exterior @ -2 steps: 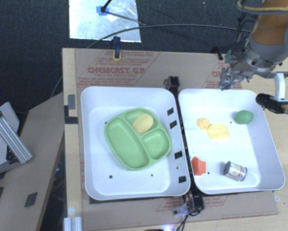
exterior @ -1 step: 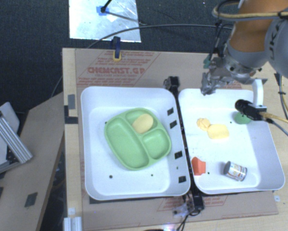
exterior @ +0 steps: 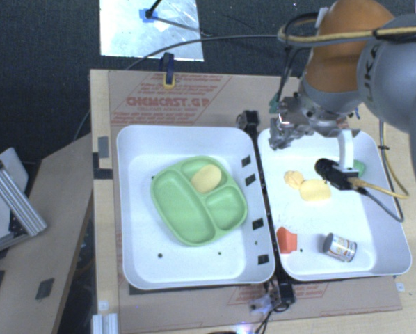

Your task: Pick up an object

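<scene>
My gripper [exterior: 283, 135] hangs over the far left corner of the right bin [exterior: 382, 256], with nothing seen in its grasp. In front of it lie two yellow pieces, a small lumpy one [exterior: 293, 179] and a larger pale one [exterior: 315, 191], close together near the bin's middle. An orange-red block [exterior: 286, 240] rests by the bin's near left wall. A small tin can [exterior: 340, 247] lies on its side towards the near right. A bit of a green thing [exterior: 359, 166] peeks out at the far right, mostly hidden by the arm.
The left bin [exterior: 135, 186] holds a green divided plate [exterior: 187, 211] with a yellow lump [exterior: 206, 178] in its far compartment. The grey arm [exterior: 396, 68] with its orange band reaches in over the right bin's far right.
</scene>
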Available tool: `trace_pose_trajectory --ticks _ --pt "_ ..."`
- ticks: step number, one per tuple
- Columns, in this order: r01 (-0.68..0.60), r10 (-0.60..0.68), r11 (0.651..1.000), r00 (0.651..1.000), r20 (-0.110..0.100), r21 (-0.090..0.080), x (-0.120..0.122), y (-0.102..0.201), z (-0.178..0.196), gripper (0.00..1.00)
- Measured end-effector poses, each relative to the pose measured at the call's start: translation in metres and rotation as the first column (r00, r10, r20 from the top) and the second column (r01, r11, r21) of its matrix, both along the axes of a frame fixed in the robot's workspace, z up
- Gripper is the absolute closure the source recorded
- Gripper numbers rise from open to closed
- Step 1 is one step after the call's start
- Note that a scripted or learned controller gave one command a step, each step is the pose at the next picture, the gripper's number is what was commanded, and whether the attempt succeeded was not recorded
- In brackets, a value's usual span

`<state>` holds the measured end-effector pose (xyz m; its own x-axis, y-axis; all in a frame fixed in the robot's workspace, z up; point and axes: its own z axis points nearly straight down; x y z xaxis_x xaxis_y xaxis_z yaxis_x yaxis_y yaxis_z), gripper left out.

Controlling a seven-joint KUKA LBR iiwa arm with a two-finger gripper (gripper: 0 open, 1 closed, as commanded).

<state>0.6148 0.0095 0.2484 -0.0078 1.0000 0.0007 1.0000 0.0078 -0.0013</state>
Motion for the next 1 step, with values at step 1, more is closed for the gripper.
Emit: trace_pose_trajectory --ticks 1 --pt "-0.001 0.001 1.000 1.000 0.000 0.001 -0.0121 0.0452 -0.0134 1.00"
